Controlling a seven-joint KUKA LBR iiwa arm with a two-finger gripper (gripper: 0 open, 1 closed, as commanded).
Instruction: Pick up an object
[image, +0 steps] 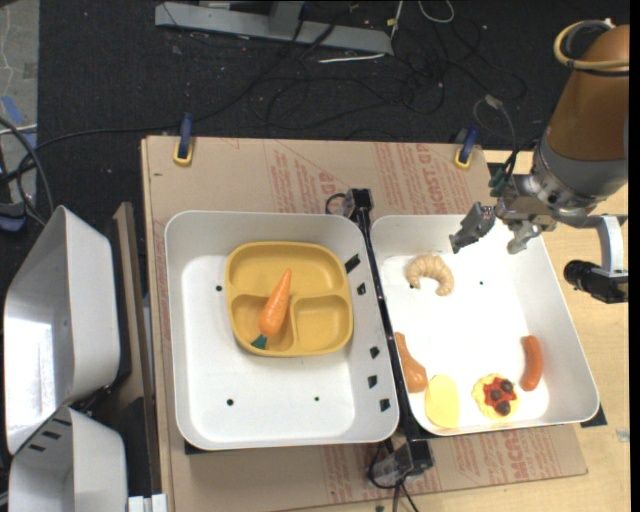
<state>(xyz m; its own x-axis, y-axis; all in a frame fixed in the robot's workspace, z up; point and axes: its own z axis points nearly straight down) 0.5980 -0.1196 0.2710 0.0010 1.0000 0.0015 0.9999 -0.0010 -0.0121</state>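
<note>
My gripper (497, 233) hangs open over the far edge of the right bin (560, 300), with nothing between its fingers. A pale croissant (430, 272) lies just to the left of it and nearer the camera. Along the right bin's near side lie an orange chicken drumstick (409, 366), a yellow slice (442, 400), a small pizza piece (497, 394) and a sausage (531, 361). In the left bin (200, 390) a carrot (275, 304) lies on a yellow divided plate (330, 325).
A cardboard sheet (260, 175) lies under both bins, held by two yellow clamps at its far edge. White containers (60, 310) stand at the left. Cables run across the dark floor behind.
</note>
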